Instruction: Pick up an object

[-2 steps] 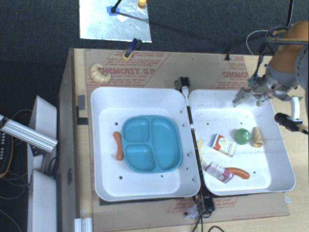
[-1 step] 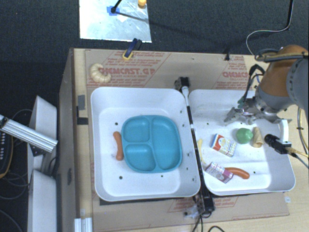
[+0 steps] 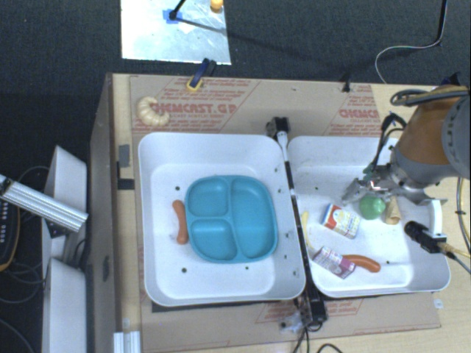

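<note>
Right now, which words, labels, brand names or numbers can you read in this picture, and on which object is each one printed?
"CHEMCAST GP" in red, on the brown board behind the left bin.
"CHEMCAST" again, partly cut off, in red on the same board behind the right bin.
Small carton in the right bin: red and white print, too blurred to read.
Small packet near the front of the right bin: print too small to read.
</note>
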Controlling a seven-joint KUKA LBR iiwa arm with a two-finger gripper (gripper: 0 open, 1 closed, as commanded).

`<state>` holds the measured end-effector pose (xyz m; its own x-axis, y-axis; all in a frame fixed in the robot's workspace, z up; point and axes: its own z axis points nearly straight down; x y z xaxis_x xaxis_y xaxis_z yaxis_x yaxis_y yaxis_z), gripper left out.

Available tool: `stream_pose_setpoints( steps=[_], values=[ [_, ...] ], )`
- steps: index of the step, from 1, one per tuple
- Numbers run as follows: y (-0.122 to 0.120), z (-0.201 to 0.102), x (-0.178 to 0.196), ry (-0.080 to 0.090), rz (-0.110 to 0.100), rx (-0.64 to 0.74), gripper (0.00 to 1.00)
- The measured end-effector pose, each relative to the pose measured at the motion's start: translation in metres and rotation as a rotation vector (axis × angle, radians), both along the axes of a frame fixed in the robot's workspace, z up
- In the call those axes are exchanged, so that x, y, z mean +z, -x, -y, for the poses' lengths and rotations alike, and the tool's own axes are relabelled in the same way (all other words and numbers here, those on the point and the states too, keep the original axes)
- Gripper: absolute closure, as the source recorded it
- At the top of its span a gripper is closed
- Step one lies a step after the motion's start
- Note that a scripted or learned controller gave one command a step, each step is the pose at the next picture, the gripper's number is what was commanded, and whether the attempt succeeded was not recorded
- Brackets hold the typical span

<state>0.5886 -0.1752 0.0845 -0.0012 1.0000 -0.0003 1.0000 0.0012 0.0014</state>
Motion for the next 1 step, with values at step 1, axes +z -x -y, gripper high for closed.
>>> stream_pose_setpoints(
  steps=[1],
  values=[
    [0.0381, -0.0592, -0.0004, -0.001, 0.000, 0.002, 0.00]
  ],
)
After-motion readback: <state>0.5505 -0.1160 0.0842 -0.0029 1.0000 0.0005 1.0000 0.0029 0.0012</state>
